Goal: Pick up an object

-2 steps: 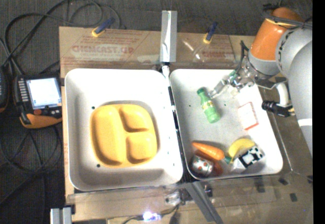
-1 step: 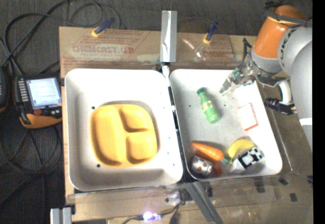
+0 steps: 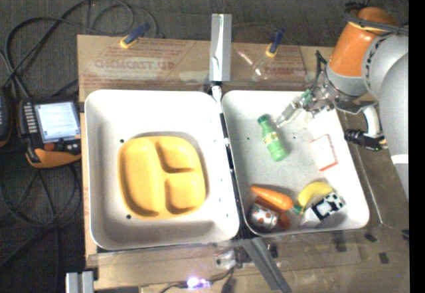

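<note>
Nearest us, a silver ball (image 3: 263,216), carrot (image 3: 272,198) and banana (image 3: 314,192) crowd the right bin's (image 3: 242,152) front edge. We note the arm (image 3: 355,52) bent over its back right corner, gripper (image 3: 307,103) low; finger spacing we cannot tell. Green bottle (image 3: 272,138) lies just beside, untouched. Left bin (image 3: 99,152) holds a yellow tray (image 3: 163,174).

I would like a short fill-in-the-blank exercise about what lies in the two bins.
1. The yellow tray lies in the ____ bin.
2. The bottle in the right bin is ____ in colour.
3. The carrot lies beside the ____, near the front wall.

Missing words: left; green; banana
</note>
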Available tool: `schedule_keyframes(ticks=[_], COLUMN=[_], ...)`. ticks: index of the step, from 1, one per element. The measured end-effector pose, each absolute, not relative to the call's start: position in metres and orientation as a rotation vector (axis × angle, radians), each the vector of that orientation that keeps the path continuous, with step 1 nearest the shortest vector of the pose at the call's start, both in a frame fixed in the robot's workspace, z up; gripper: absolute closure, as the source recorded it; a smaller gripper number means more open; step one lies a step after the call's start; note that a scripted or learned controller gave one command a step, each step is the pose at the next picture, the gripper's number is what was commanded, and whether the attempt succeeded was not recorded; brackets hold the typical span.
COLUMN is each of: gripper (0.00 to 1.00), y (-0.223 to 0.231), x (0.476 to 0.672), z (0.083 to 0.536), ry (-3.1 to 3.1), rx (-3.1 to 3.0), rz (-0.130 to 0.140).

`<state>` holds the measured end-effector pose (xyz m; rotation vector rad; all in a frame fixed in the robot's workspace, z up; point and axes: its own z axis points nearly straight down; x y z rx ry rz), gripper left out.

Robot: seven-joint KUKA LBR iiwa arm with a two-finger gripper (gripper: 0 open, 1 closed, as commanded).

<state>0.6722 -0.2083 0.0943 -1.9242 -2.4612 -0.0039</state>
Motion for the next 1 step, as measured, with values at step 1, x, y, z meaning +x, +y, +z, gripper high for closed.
schedule_keyframes(ticks=[1], gripper=[0.0], y=[-0.16], x=[0.6695], z=[0.0878], ry=[-2.536], rx=[-1.867], rz=[0.006])
